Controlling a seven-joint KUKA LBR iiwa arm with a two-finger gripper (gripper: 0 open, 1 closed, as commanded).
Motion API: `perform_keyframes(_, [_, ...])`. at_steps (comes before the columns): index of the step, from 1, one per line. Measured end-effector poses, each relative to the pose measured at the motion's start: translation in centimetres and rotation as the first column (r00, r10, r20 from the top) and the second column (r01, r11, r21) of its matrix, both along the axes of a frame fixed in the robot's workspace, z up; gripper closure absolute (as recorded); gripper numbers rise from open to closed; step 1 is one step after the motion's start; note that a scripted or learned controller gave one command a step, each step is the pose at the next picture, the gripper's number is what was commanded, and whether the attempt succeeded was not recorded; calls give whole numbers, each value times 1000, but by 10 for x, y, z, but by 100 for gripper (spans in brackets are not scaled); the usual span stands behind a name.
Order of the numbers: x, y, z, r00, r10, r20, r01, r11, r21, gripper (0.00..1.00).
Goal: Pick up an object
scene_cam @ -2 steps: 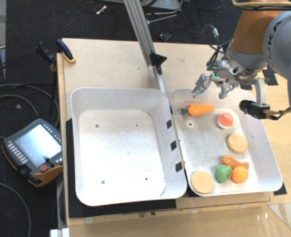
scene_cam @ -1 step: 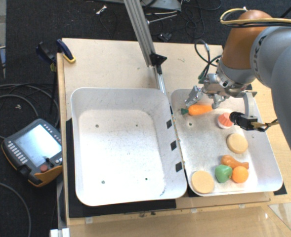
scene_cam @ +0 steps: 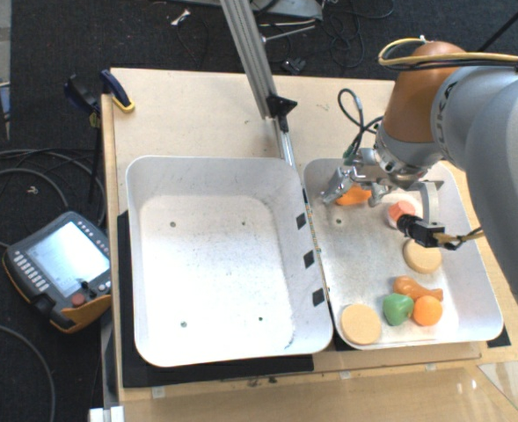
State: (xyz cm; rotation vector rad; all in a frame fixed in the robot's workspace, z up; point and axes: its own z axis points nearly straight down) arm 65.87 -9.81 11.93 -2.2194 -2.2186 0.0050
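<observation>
My gripper (scene_cam: 355,183) hangs low over the far left part of the right bin (scene_cam: 470,236). An orange object (scene_cam: 355,197) lies right beneath it, partly covered by the gripper's metal parts, and I cannot tell whether it is held. Just to the right sits a pink and white object (scene_cam: 402,209), half hidden by the wrist. Further forward lie a tan disc (scene_cam: 423,257), a small orange piece (scene_cam: 405,286), a green object (scene_cam: 397,308), an orange ball (scene_cam: 427,311) and a second tan disc (scene_cam: 361,323).
The left bin (scene_cam: 153,236) lies beside the right one, their rims meeting near black clips (scene_cam: 310,255). A slanted metal pole (scene_cam: 251,42) rises behind the bins. A teach pendant (scene_cam: 61,271) rests on the floor at left.
</observation>
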Motion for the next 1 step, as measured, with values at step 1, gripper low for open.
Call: perform_keyframes(1, [0, 1, -26, 1000, 0, 2, 0, 1000, 0, 0])
